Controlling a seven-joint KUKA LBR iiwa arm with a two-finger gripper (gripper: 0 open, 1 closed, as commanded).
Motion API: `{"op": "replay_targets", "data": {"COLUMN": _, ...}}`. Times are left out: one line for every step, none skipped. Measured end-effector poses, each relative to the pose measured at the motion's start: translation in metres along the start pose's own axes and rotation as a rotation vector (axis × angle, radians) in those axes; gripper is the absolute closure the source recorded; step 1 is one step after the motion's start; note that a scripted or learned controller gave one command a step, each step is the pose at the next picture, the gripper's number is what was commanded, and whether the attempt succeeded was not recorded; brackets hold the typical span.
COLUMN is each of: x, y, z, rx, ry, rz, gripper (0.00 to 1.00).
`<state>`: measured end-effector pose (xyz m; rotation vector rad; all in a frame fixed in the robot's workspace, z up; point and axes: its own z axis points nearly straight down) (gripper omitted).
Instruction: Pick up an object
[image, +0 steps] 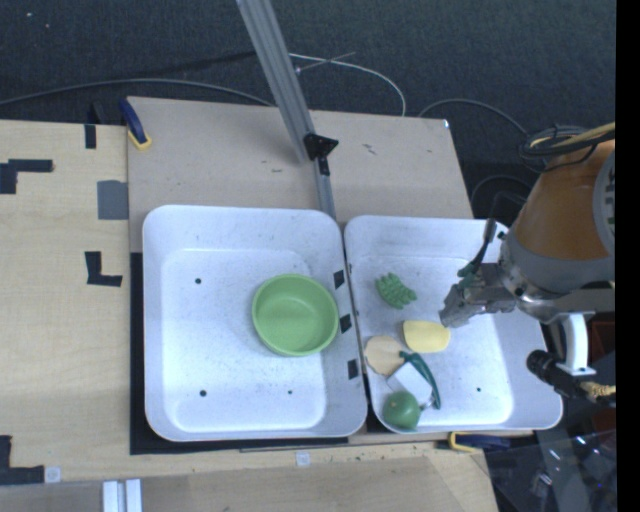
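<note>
You have two white bins: the left bin and the right bin. In the left one you can count one green bowl. In the right one you can count five things: one green ridged piece, one yellow piece, one tan piece, one white and dark green item and one green ball.
</note>
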<state>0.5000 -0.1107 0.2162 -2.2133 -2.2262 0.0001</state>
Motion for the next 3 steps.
{"op": "replay_targets", "data": {"x": 0.045, "y": -0.004, "z": 0.002, "rx": 0.002, "ry": 0.000, "rz": 0.000, "gripper": 1.00}}
{"op": "replay_targets", "data": {"x": 0.094, "y": -0.002, "z": 0.009, "rx": 0.002, "ry": 0.000, "rz": -0.001, "gripper": 1.00}}
{"op": "replay_targets", "data": {"x": 0.154, "y": -0.003, "z": -0.005, "rx": 0.000, "ry": 0.000, "rz": -0.003, "gripper": 1.00}}
